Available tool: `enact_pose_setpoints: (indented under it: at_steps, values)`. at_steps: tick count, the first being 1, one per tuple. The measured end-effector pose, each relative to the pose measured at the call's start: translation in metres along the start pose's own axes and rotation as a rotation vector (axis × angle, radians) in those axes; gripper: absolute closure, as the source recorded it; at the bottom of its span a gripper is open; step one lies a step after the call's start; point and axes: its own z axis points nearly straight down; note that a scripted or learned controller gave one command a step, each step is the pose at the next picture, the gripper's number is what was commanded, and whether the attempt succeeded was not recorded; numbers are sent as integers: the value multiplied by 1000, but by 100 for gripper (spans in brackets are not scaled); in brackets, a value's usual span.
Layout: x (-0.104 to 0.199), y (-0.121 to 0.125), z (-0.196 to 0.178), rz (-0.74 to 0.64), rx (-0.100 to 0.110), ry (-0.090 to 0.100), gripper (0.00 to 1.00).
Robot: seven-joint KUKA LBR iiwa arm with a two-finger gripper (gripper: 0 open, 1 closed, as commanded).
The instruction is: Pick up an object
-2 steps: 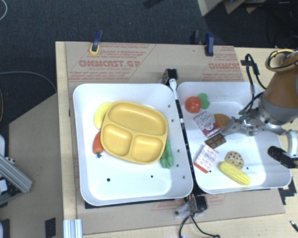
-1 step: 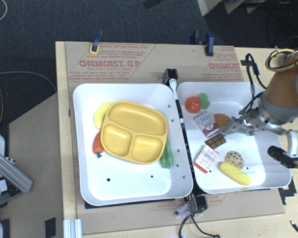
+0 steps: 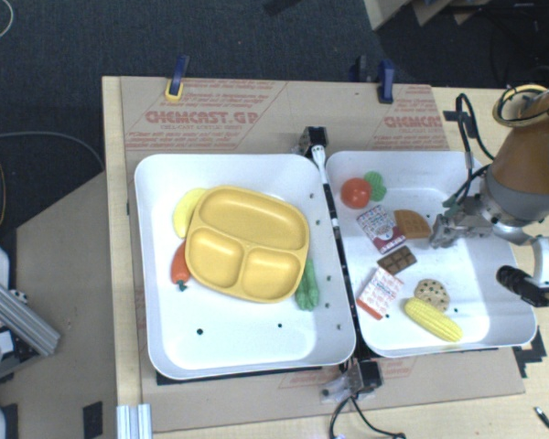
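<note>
Yellow plastic dominates the left bin (image 3: 156, 273): a rounded, three-compartment tray (image 3: 247, 242) with a smooth, glossy face lies across its middle. A yellow curved piece (image 3: 187, 210) pokes out from under the tray's far-left edge, a red-orange pepper-shaped toy (image 3: 179, 266) lies against its left side, and a green leafy piece (image 3: 307, 286) sits at its near-right corner.

Both bins are shallow, white, with rounded corners, and sit side by side on a brown board.

In the right bin (image 3: 503, 323), a round red tomato (image 3: 355, 192) touches a green piece (image 3: 376, 186) at the far side. Nearer lie a red-and-white printed packet (image 3: 378, 226), a brown bun-like piece (image 3: 412, 223), a dark chocolate-like square (image 3: 398, 261), a second red-and-white packet (image 3: 380, 293), a speckled cookie (image 3: 432, 292) and a bumpy yellow corn cob (image 3: 433, 319).

The gripper (image 3: 446, 230) is low over the right bin, just right of the bun-like piece; whether its jaws are open or closed I cannot tell.
</note>
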Motion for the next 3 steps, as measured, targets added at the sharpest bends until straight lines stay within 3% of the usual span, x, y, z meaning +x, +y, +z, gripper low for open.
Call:
enact_pose_setpoints:
  at_steps: [3]
  values:
    - [3,-2,-133,-3,-6,-3,100]
